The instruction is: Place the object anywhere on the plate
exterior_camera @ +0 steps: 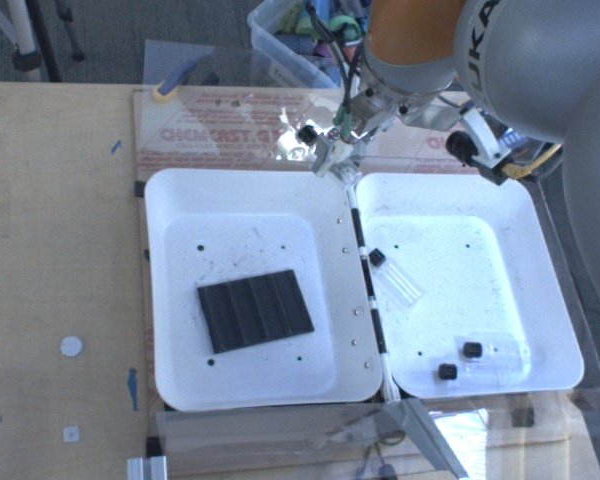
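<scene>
Two white bins sit side by side. Plate [255,310], dark and ribbed, lies in the left bin [180,208]. Gripper [332,158] hangs above the far end of the divider, up and right of the plate; whether it is wide, narrow or holding anything cannot be told. Candidate objects, small clear pieces with black caps [392,274], lie in the right bin [540,268], right of the plate. Judged step: pick not yet made. Next move needs descent into the right bin onto one piece. Divider rim [365,288] stands between piece and plate.
</scene>
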